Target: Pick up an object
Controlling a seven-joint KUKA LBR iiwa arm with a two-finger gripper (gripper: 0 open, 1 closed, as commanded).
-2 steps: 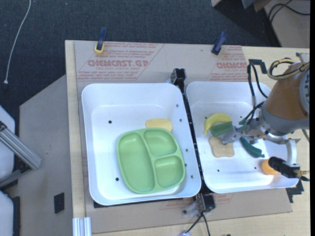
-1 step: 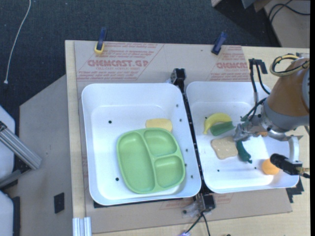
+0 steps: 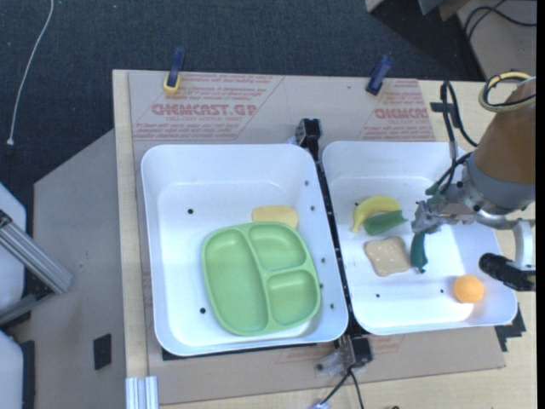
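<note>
Objects for picking sit in the right shallow white plastic bin (image 3: 375, 313): a yellow toy banana (image 3: 375, 207) on a green pod-shaped piece (image 3: 387, 221), a beige bread-slice toy (image 3: 387, 256), a slim teal tool-like piece (image 3: 419, 252) and an orange ball (image 3: 468, 289). We see the grey two-finger gripper (image 3: 423, 221) low over the teal piece's upper end, likely its target; jaws state we cannot tell. The left white bin (image 3: 166, 228) holds a green divided plastic plate (image 3: 255, 279) and pale yellow block (image 3: 274, 216).
</note>
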